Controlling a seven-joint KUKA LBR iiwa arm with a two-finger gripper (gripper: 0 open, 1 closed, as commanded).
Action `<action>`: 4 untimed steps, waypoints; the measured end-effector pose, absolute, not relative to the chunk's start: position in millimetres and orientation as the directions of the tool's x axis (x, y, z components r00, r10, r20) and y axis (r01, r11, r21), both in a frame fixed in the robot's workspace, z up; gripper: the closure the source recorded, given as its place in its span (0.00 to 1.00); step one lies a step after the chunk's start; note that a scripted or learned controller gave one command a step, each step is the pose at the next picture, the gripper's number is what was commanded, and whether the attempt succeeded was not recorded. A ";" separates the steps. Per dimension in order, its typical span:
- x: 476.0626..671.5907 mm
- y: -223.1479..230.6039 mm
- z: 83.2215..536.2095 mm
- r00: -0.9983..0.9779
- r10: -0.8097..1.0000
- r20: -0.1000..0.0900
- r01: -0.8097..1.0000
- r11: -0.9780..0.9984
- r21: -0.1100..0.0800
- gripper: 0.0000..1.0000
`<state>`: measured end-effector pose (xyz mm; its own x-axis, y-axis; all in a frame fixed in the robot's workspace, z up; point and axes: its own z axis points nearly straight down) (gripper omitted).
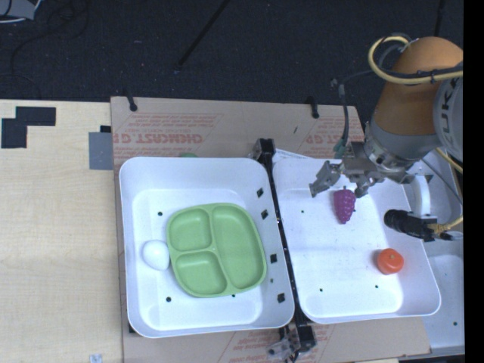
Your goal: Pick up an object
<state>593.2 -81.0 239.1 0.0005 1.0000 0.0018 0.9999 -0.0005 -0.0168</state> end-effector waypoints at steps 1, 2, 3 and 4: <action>595.5 -81.1 246.7 -0.001 1.000 0.001 1.000 0.001 -0.004 0.00; 588.7 -82.5 201.0 0.000 1.000 0.001 1.000 0.000 -0.008 0.00; 593.5 -81.5 155.7 0.000 1.000 0.001 1.000 0.000 -0.007 0.00; 585.4 -82.1 94.1 0.000 1.000 0.001 1.000 0.000 -0.009 0.00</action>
